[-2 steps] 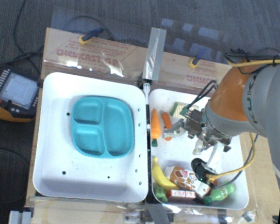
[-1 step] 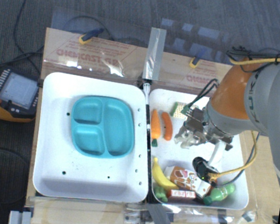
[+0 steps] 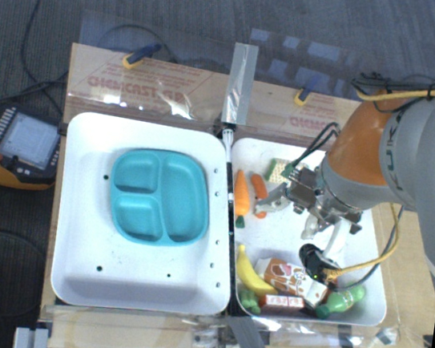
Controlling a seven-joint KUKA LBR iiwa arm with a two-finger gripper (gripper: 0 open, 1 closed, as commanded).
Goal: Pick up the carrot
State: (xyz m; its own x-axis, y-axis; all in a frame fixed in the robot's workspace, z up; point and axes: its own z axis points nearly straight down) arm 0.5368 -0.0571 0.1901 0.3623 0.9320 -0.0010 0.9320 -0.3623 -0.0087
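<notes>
Reaching in from the right, the arm (image 3: 415, 150) hangs over the right bin (image 3: 375, 314), its orange band above the wrist and the gripper (image 3: 271, 204) low over the bin's upper left part. Whether the gripper is spread or pressed together, I cannot tell; the view is too coarse there, and nothing can be seen pinched in it.

Just left of the gripper lies the carrot (image 3: 241, 194), lengthwise along the bin's left wall, close to the divider between the two bins. A shorter orange-red piece (image 3: 259, 187) lies just beside the carrot on its right, under the gripper's near edge; it may touch the carrot, though that is unclear. A small green-and-white item (image 3: 278, 169) sits near the bin's top, above the gripper.

Along the lower wall of the right bin, a banana (image 3: 249, 273) curves from the left wall toward the middle. A red-brown box (image 3: 286, 275) rests against it, with a green bottle (image 3: 342, 300) to the right at the lower corner. A black cable loop (image 3: 311, 260) hangs from the wrist above these.

The left bin (image 3: 74, 269) holds a teal tray (image 3: 160, 195) with three compartments, set near its middle. A handheld pendant (image 3: 15, 148) lies on the floor well left of the bench.
</notes>
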